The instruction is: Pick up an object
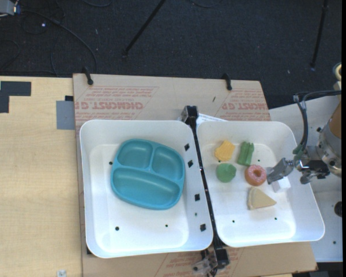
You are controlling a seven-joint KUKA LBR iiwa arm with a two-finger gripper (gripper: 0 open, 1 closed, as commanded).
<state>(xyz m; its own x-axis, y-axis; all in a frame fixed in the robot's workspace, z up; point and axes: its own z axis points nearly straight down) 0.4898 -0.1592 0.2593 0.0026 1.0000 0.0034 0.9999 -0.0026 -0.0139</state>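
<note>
**Q:** Where's yr tool rn?

**A:** My tool (278,174) is over the right-hand part of the right bin (311,215), reaching in from the right. It's just beside the pink donut (255,175), on the donut's right. Touching or not, I can't tell from this angle.

**Q:** Released or clenched?

**A:** Can't tell, the view's too small and blurry there. Nothing reads as gripped by it.

**Q:** OK, what's in that bin w/ the donut?

**A:** Five things, all in the middle of the bin.
- Back row: a yellow piece (224,151) on the left, and a green block (245,153) just beside it on the right.
- Next row: a round green piece (225,172) sits right below the yellow one, approx level w/ the donut and near it.
- Front: a tan wedge (259,199) lies flat just in front of the donut, pointed end twd the right.

**Q:** And the other bin?

**A:** The left bin (98,227) holds a teal divided plate (147,173), three compartments, lying flat near the middle. The two bins sit side by side, edges touching, on a cardboard sheet (161,100) that lies on the desk (29,183).
</note>
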